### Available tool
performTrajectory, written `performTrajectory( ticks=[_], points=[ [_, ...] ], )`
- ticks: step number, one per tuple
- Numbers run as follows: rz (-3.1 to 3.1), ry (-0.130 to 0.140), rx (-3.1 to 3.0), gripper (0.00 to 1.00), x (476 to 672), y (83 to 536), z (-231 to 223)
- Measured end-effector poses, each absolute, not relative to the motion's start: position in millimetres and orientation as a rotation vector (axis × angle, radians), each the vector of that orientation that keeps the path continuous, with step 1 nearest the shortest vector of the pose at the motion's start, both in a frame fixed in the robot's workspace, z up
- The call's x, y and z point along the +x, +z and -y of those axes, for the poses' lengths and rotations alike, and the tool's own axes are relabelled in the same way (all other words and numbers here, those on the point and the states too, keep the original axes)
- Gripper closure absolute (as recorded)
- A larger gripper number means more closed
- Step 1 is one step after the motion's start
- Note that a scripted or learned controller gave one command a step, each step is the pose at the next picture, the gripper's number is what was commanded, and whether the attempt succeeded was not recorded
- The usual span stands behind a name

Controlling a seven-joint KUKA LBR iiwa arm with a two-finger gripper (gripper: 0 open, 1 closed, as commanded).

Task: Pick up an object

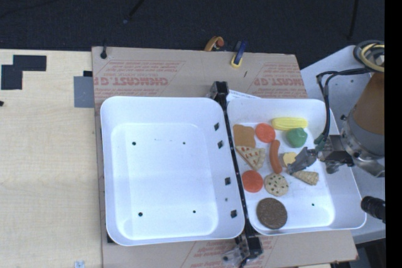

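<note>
The gripper (301, 162) is positioned low in the right bin (342, 213), amid the toy food; whether anything is clamped cannot be told. A yellow piece (289, 159) lies touching its tip on the left, with a tan wedge (307, 177) just below. The red sausage (276, 156), lying lengthwise up-down, is found just left of these.

You see the gripper (304, 159) low in the right bin (317, 213), toy food (275, 156) at its nine o'clock.
</note>
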State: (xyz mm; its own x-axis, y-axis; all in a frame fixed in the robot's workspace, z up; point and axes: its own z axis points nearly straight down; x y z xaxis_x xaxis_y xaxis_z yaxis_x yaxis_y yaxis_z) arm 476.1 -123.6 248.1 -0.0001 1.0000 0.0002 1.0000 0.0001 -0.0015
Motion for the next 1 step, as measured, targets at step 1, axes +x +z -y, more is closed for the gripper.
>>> performTrajectory(
  ticks=[1],
  points=[
    [2.221,0.0,-2.216,0.0,483.0,100.1,81.3]
  ],
)
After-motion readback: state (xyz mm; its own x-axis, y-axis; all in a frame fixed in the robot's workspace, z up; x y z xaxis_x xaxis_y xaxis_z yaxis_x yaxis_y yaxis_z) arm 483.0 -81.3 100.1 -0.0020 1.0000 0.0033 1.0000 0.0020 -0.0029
